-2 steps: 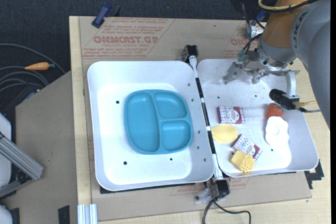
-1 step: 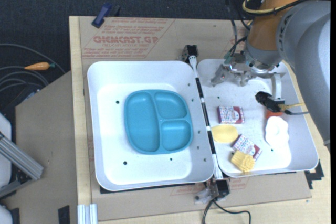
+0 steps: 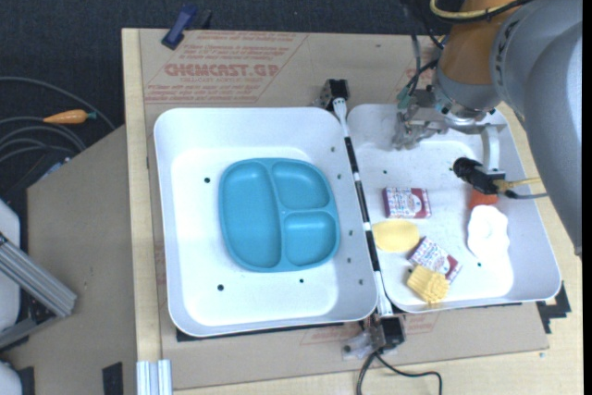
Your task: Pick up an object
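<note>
My gripper (image 3: pixel 408 134) hangs over the far left part of the right bin (image 3: pixel 370 127), above bare white floor, with nothing visibly in it. Nearer the front of that bin lie a red-and-white packet (image 3: pixel 407 202), a pale yellow round piece (image 3: pixel 396 235), a second red-and-white packet (image 3: pixel 437 260) and a yellow waffle-like block (image 3: pixel 427 284). A white lumpy object (image 3: pixel 487 232) rests by the right wall, with a small red-orange thing (image 3: pixel 482 198) just behind it. All of these lie apart from the gripper, toward the front.
The left bin (image 3: pixel 185 153) holds a blue divided plate (image 3: pixel 277 213). A ridge with black clips (image 3: pixel 335 92) separates the two bins. The grey arm with its orange band (image 3: pixel 476 32) reaches in over the right bin's far right corner.
</note>
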Available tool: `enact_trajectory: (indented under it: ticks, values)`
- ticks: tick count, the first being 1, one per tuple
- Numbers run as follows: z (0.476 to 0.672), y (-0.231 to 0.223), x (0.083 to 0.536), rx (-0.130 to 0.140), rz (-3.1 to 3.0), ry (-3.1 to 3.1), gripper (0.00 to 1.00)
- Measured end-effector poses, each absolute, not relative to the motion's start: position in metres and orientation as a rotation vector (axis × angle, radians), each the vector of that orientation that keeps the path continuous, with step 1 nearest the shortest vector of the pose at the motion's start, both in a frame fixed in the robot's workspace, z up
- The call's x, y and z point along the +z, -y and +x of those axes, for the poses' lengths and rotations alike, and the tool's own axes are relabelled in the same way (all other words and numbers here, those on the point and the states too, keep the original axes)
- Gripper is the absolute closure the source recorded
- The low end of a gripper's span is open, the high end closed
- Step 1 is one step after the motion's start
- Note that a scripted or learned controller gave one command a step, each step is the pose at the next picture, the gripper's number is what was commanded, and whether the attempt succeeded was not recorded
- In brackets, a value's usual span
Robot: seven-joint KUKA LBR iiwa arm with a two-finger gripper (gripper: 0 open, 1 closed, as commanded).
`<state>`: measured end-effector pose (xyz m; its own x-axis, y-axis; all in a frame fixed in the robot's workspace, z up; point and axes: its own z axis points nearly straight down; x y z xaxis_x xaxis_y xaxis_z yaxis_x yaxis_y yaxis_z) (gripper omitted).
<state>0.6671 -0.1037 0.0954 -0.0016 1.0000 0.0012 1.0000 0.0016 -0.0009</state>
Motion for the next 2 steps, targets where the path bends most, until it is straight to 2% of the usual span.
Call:
enact_trajectory:
  ticks: [1,2]
  values:
    - [0.667,0.104,0.095,0.001,-2.219,2.222,0.00]
    - [0.668,0.103,0.106,-0.002,-2.219,2.223,1.00]
